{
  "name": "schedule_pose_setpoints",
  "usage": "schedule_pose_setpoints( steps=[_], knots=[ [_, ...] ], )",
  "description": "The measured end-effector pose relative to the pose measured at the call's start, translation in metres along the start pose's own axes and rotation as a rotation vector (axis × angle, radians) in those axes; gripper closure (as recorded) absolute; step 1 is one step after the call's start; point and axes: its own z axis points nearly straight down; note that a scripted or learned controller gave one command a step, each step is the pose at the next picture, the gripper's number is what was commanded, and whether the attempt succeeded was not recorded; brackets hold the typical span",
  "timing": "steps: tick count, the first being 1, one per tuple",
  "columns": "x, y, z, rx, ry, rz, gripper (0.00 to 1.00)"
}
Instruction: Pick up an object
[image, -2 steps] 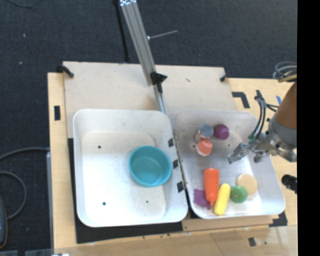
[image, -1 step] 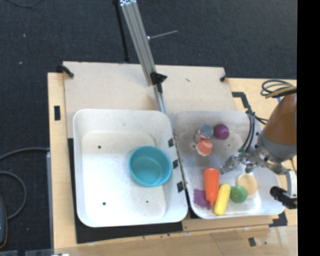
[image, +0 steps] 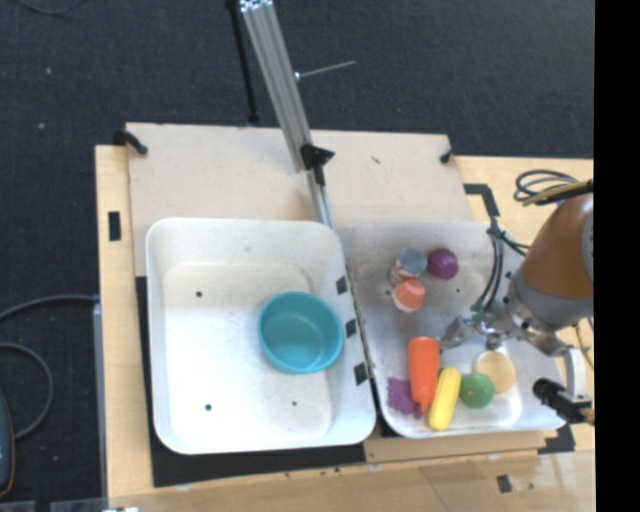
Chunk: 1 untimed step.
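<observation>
The right bin (image: 470, 245) holds several small objects. A purple ball (image: 443, 264), a grey-blue piece (image: 409, 263) and an orange-red round piece (image: 409, 295) lie toward its back. Near the front are an orange cylinder (image: 423, 368), a yellow oblong piece (image: 444, 397), a green ball (image: 476, 390), a cream round piece (image: 496, 368) and a purple scrap (image: 402, 397). My gripper (image: 478, 332) hangs low over the right bin, just behind the cream piece and right of the orange cylinder. Nothing is visibly held in it.
The left bin (image: 190, 300) holds a blue bowl (image: 300, 332) near its right wall. A slanted metal post (image: 285, 90) rises behind the bins. The arm's orange band (image: 560, 255) sits over the right bin's right edge, with cables (image: 545, 185) behind it.
</observation>
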Motion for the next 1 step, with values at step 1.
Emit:
schedule_pose_setpoints(
  steps=[1],
  knots=[
    [-0.0002, 0.0016, -0.012, -0.006, 0.001, 0.005, 1.0]
  ],
)
